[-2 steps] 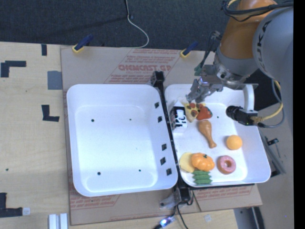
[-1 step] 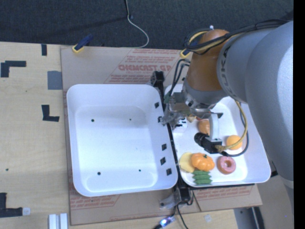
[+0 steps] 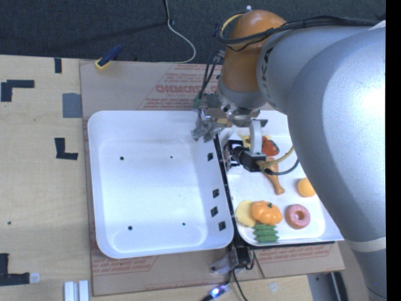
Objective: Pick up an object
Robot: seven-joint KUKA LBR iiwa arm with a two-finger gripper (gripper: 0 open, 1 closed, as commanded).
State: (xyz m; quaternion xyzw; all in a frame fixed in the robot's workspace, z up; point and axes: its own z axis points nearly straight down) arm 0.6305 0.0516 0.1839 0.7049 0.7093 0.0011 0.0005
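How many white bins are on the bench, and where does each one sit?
2. The left bin sits at the view's centre-left. The right bin lies beside it, holding toy food, partly covered by the arm. No other bins are visible.

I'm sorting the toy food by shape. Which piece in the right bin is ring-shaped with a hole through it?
The pink doughnut, near the front of the right bin. It alone has a hole through its middle; the orange pumpkin to its left is solid and rounded.
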